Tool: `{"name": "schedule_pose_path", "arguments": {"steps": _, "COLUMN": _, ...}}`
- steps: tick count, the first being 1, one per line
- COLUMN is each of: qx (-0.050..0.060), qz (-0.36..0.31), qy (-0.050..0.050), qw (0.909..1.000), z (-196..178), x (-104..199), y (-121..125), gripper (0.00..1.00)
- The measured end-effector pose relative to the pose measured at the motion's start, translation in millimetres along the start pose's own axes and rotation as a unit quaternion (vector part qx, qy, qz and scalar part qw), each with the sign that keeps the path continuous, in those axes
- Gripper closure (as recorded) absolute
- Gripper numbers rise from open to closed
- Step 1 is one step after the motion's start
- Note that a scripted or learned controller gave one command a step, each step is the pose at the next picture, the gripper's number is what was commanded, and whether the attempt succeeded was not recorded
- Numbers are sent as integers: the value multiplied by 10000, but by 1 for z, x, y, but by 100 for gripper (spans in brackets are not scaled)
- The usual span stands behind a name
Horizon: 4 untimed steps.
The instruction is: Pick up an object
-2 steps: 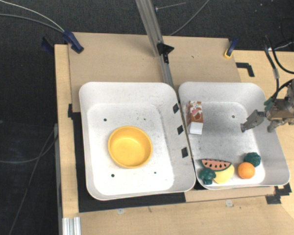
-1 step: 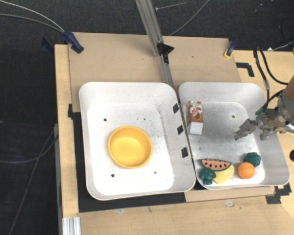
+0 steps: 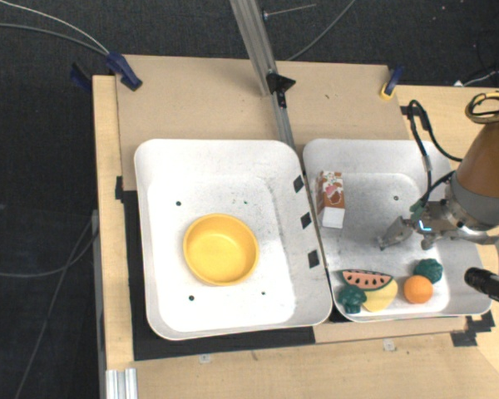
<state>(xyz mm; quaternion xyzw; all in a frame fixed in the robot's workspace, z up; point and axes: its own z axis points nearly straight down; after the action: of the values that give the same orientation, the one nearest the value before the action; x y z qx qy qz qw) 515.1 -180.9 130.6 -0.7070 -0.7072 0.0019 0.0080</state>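
My gripper (image 3: 397, 235) hangs over the middle of the right bin (image 3: 362, 160), reaching in from the right, its fingers pointing left and down with nothing between them that I can see. A small red and white carton (image 3: 331, 198) stands at the bin's left side, well left of the gripper. Along the front edge lie a watermelon slice (image 3: 366, 278), a yellow banana (image 3: 381, 297), a green piece (image 3: 351, 298), an orange (image 3: 417, 289) and a dark green broccoli (image 3: 428, 269), the last two just below the gripper.
A yellow bowl (image 3: 221, 248) sits in the left bin (image 3: 162, 165). A metal pole (image 3: 258, 44) slants down to the seam between the bins. Cables (image 3: 424, 140) run along the right bin's far right side.
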Motion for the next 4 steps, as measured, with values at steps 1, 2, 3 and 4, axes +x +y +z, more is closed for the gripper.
{"name": "schedule_pose_path", "arguments": {"steps": 1, "qx": 5, "qz": 4, "qy": 5, "qw": 10000, "z": 38, "x": 1, "y": -1, "gripper": 0}}
{"name": "schedule_pose_path", "arguments": {"steps": 2, "qx": -33, "qz": 4, "qy": 2, "qw": 10000, "z": 23, "x": 1, "y": 1, "gripper": 100}}
{"name": "schedule_pose_path", "arguments": {"steps": 3, "qx": -115, "qz": -1, "qy": -51, "qw": 9999, "z": -35, "x": -7, "y": 9, "gripper": 100}}
{"name": "schedule_pose_path", "arguments": {"steps": 4, "qx": -128, "qz": -5, "qy": -50, "qw": 9999, "z": -102, "x": -3, "y": 12, "gripper": 100}}
